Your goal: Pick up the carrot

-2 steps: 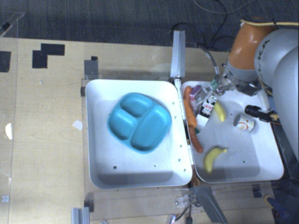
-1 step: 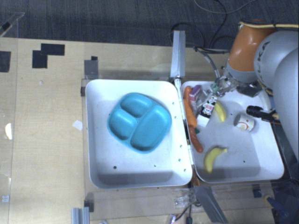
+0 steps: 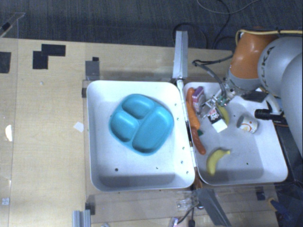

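Wooden bench [image 3: 47, 141] carries two shallow white bins side by side, dark floor beyond the far edge. Left bin [image 3: 102, 169]: one blue divided plate [image 3: 141, 123], three compartments, nothing in them, sitting slightly far of centre; bare white floor all round it, most along the near wall. Right bin [image 3: 265, 167]: carrot [image 3: 191, 109] lies lengthwise tight against the left wall, far half, with a reddish sausage-like piece [image 3: 199, 144] just near of it along the same wall. Purple-and-white carton [image 3: 198, 96] just right of the carrot; label too small to read. Black-and-white tag [image 3: 218, 124] mid-bin, print unreadable. Banana [image 3: 214, 159] near centre. Small white cup [image 3: 247, 125] on its side, right half. Gripper [image 3: 211, 106] low by the carton, close to the carrot; can't tell its grip state. Near-right corner is open floor.
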Available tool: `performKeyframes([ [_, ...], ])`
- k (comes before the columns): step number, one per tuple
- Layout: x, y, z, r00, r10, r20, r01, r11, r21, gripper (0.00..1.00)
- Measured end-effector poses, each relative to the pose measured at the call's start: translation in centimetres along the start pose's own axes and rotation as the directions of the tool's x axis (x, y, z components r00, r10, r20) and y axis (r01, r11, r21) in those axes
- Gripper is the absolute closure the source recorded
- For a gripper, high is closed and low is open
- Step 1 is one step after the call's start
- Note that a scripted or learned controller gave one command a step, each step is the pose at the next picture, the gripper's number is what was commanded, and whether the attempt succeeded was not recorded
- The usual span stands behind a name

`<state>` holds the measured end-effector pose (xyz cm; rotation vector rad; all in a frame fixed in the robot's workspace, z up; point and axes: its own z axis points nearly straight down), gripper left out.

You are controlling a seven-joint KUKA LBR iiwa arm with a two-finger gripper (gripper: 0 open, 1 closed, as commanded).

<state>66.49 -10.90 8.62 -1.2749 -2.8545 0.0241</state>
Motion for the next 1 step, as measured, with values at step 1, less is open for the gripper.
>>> performKeyframes([
  [1,1.09,0.11,-0.06,0.91,-0.415,0.012,0.415,0.91,-0.008,0.0],
])
